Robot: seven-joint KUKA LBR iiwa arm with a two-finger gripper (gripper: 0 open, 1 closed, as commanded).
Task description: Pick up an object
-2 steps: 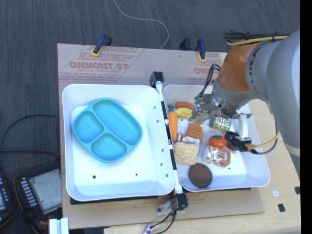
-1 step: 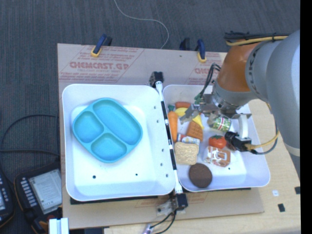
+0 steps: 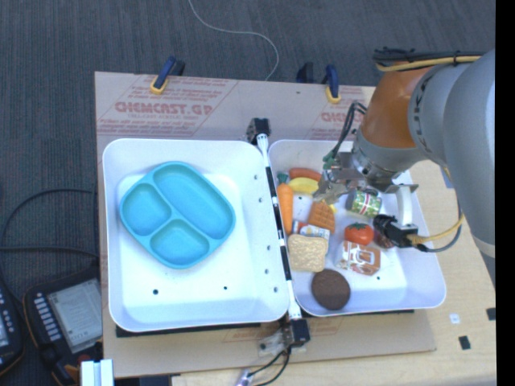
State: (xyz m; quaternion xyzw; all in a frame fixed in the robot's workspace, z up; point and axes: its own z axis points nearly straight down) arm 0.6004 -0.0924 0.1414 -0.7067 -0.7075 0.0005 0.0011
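Note:
The right bin [image 3: 426, 284] holds a pile of toy food. An orange carrot [image 3: 286, 207] lies along its left wall, with a yellow piece [image 3: 302, 186] and a red-orange piece [image 3: 304, 173] beside it. An orange wedge [image 3: 322, 215], a tan cracker [image 3: 307, 252] and a round brown cookie [image 3: 331, 289] sit toward the front. A red tomato [image 3: 359, 233], a red-and-white packet [image 3: 360, 258] and a small green-labelled can [image 3: 364, 204] lie in the middle. My gripper [image 3: 342, 185] hangs low over the back of the pile, just left of the can.
The left bin [image 3: 129, 296] carries a blue divided plate [image 3: 177, 213]. A black bar [image 3: 273, 207] joins the two bins. Both stand on a brown board [image 3: 161, 107] held by clamps. The grey arm with its orange band [image 3: 394, 111] covers the right bin's back right corner.

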